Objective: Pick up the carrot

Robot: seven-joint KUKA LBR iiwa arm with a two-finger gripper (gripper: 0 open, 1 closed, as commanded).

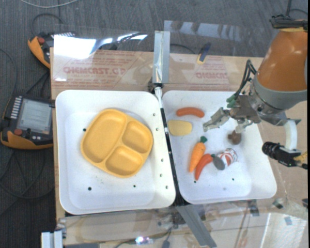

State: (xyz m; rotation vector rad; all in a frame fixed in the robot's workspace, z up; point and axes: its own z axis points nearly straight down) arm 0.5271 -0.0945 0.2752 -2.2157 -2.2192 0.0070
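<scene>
Carrot (197, 155): orange, tapered toy vegetable with a small green top, lying in the right-hand shallow white bin (258, 187), green end up toward the far wall, tip toward the near wall. Not yet grasped.

Gripper (228, 119): two-finger metal tool on the grey arm with the orange band (282, 58), hanging over the right bin's far-right part, above and to the right of the carrot. Fingers stand spread apart with nothing between them.

Small dark brown lump (235, 136): just below the gripper, well clear of the carrot.

Red and white rounded piece with a grey end (226, 157): right of the carrot, near it.

Red tapered pepper-like piece (202, 165): lying just beside the carrot's right flank, seemingly touching near the lower end.

Pale yellow flat slab (180, 128): above-left of the carrot, near the divider.

Orange-red sausage shape (189, 112): at the far side of the same bin.

Yellow three-compartment plastic tray (118, 142): in the left-hand white bin (72, 190), well apart from the work.

Step in hand, by judgement: approach; gripper open and not aligned over the target.

Next move calls for: travel left and toward the near side until centred over the carrot's mid-body, fingers turned to straddle its narrow width, then descent and closure. Hazard: the red piece alongside may be caught or nudged.
</scene>
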